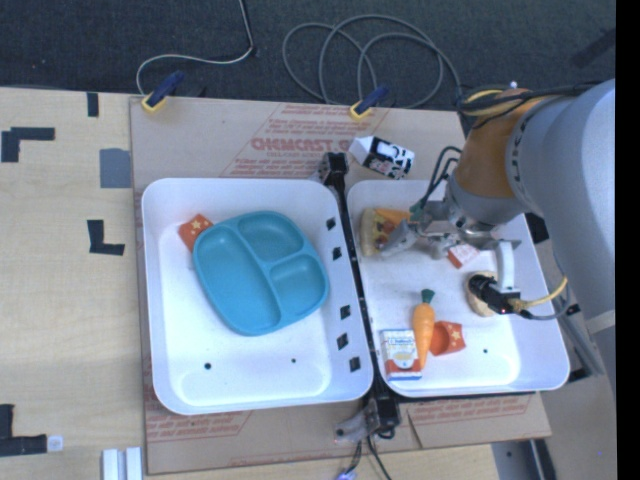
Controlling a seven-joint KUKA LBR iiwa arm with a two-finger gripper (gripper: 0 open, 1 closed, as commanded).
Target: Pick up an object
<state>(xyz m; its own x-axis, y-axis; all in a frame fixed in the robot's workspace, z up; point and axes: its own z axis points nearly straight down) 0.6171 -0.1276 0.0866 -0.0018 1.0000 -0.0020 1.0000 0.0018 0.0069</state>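
My gripper [407, 236] is low in the right bin [538, 366], at its far left part. It sits right beside a yellow and orange toy food piece [377, 224], touching or nearly touching it on the right side. Whether that piece is between the gripper's parts is hidden. An orange carrot [424, 328] lies near the bin's middle front, with a small white carton [400, 353] at its left and a red piece [451, 339] at its right. A small red and white item [461, 257] lies just right of the gripper.
A brown round toy [483, 296] lies at the right of the right bin. The left bin [250, 380] holds a blue divided plate [262, 271] and an orange-red piece [194, 230]. A black and white object [383, 155] sits on the bench behind the bins.
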